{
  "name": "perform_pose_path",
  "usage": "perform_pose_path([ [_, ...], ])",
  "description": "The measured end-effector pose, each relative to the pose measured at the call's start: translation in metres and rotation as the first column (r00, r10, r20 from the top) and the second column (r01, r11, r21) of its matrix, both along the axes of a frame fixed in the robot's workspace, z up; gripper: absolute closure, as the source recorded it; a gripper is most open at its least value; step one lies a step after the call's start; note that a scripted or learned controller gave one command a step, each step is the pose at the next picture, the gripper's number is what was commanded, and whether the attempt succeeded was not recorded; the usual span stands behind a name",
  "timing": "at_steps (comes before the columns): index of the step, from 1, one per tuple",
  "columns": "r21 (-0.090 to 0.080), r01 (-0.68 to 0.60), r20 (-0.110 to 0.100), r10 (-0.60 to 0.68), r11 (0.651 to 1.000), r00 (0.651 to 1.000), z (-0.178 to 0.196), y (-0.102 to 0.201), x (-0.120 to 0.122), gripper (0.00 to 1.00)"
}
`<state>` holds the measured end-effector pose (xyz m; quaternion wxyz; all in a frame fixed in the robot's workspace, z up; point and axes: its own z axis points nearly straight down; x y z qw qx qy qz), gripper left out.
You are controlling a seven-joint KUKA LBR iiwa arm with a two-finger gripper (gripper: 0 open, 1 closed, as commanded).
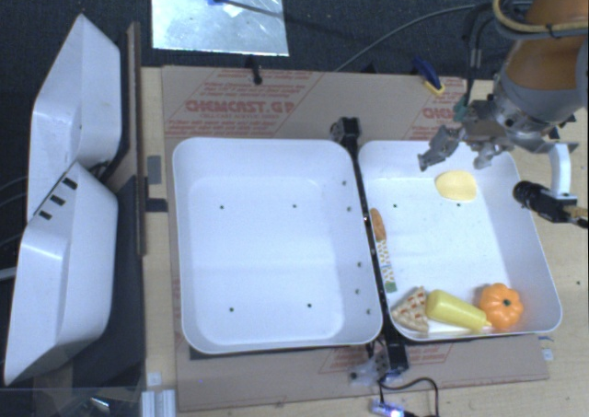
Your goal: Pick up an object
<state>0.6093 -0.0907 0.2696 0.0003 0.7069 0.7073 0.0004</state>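
Right bin (pixel 525 249), contents: pale yellow disc (pixel 456 186) toward 12 o'clock; along the 6 o'clock rim, a pizza-like wedge (pixel 412 308), a yellow cylinder (pixel 455 310) and an orange pumpkin (pixel 501 305) crowded together, the cylinder touching both neighbours. A narrow printed strip (pixel 381 248) lies against the 9 o'clock wall; I cannot read it.

Claw (pixel 457 152): I see it above the disc, fingers spread apart, nothing between them. The arm (pixel 543 38) is cut off at the frame's top right.

Open room: the right bin's centre is bare. Left bin (pixel 267 240) offers wide floor. Counter (pixel 239 102) shows lettering at 12 o'clock.
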Motion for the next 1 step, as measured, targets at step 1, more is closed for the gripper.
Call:
perform_pose_path([
  [1, -0.001, 0.007, -0.006, -0.007, 1.0, 1.0, -0.0673, -0.0739, -0.0161, 0.0],
])
